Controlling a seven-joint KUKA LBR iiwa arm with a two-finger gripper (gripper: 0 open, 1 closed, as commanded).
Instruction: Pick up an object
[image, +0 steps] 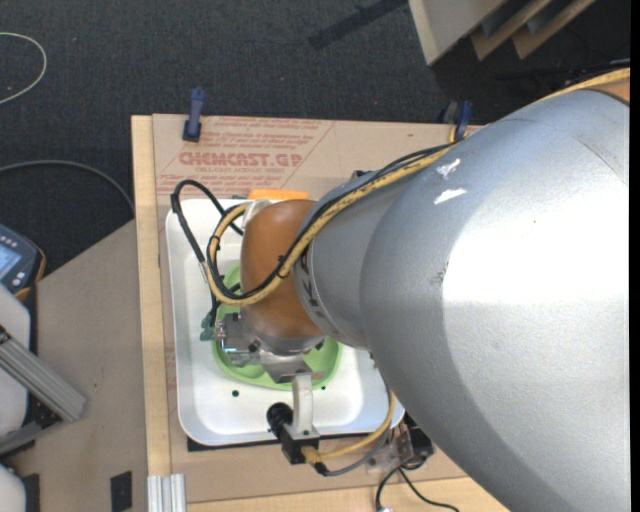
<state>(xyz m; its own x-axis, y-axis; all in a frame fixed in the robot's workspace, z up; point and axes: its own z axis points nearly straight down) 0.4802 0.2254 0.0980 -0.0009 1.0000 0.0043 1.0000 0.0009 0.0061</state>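
Camera view: the grey arm (480, 300) reaches low into the left white bin (200, 400), wrist over a green object (322, 360) lying on the bin floor. The claw is hidden, its state impossible to tell; no lift appears achieved yet.

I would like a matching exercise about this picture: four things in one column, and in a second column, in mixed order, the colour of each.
Things:
1. bin
2. band above the wrist
3. round object under the wrist
4. clamp at the board's far edge

Colours:
A. blue
B. white
C. light green
D. orange-brown

Pairs: 1-B, 2-D, 3-C, 4-A
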